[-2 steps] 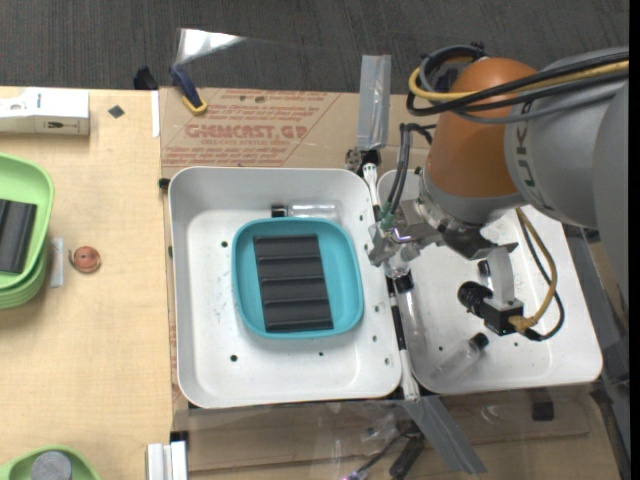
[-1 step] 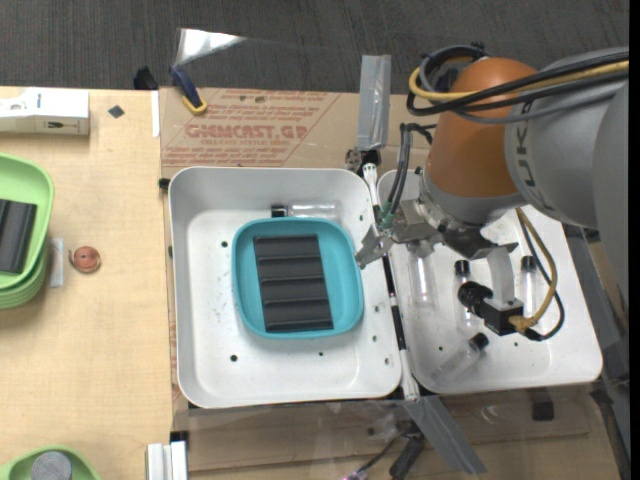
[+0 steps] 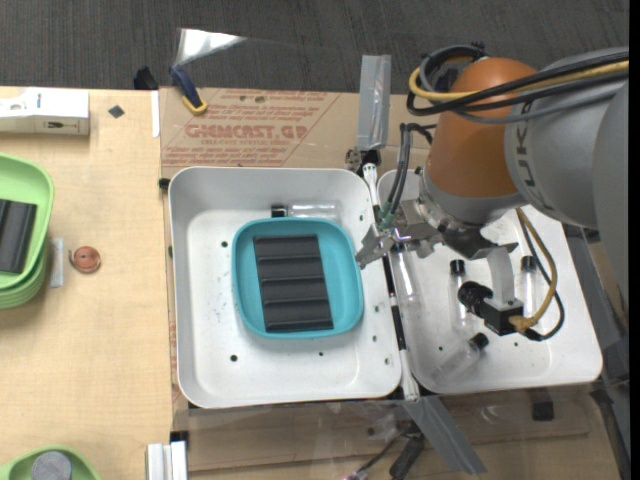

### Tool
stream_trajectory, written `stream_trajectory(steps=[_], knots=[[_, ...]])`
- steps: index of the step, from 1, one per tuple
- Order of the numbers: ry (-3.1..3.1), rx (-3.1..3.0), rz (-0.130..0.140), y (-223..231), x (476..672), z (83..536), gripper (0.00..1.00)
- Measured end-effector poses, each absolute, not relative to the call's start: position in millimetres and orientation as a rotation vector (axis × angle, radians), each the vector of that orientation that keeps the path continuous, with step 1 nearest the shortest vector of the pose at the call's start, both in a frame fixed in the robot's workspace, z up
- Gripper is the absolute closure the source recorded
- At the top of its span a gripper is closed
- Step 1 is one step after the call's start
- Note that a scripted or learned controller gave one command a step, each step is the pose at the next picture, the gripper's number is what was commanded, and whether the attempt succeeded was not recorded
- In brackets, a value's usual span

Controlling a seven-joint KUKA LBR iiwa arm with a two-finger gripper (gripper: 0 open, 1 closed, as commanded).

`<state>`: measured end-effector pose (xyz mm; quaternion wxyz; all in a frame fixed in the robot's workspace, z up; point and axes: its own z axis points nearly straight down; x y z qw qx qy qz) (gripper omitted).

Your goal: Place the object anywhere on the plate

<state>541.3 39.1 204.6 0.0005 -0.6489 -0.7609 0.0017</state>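
Apart from the tool (image 3: 393, 240), black block (image 3: 293, 281) lies on plate (image 3: 244, 280).

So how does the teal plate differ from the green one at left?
The teal plate sits inside the left white bin; the green plate sits on the wooden bench. The teal plate shows whole, the green plate is cut by the frame. Both have rounded corners; teal bears a ribbed black block, green a black slab.
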Motion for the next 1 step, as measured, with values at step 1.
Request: stream_trajectory(steps=[1], knots=[[-2.393,-2.036,0.004,-28.2,563.8,212.5,0.0]])
